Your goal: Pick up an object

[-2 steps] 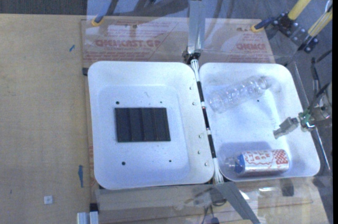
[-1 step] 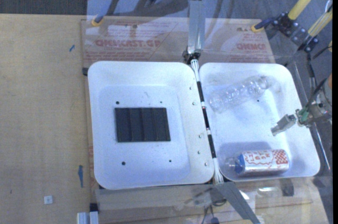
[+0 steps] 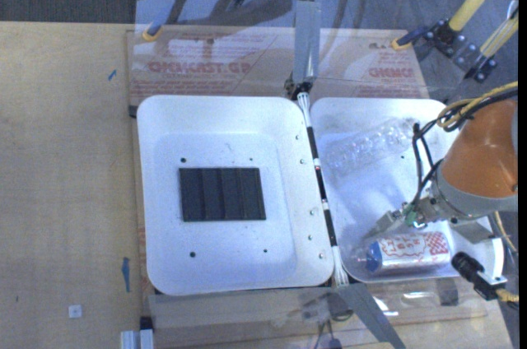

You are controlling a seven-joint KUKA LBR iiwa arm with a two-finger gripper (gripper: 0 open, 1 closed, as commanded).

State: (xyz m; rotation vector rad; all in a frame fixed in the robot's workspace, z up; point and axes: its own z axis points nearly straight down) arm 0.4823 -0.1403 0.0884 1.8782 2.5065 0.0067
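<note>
From above the bench, two white bins sit side by side on the wooden top. The left bin has a dark ribbed pad lying flat near its middle, with bare white floor all round it and plenty of room to every wall.

The right bin is more crowded. A clear plastic bottle lies tilted across its far half, so see-through that its outline is hard to trace against the white. Near the front wall lies a tube with a red-and-white label and a blue cap at its left end, close along the front rim with little room on that side. Between bottle and tube the floor is open.

The arm comes in from the right, its orange band bulking over the right edge of this bin and hiding the wall and floor beneath. The gripper points down and to the left, its tip just above the tube's upper edge. I cannot tell whether it touches the tube, nor how the fingers stand: they are small and blurred against the label. Cables loop over the arm. The bin's right rim is cut off behind the arm.
</note>
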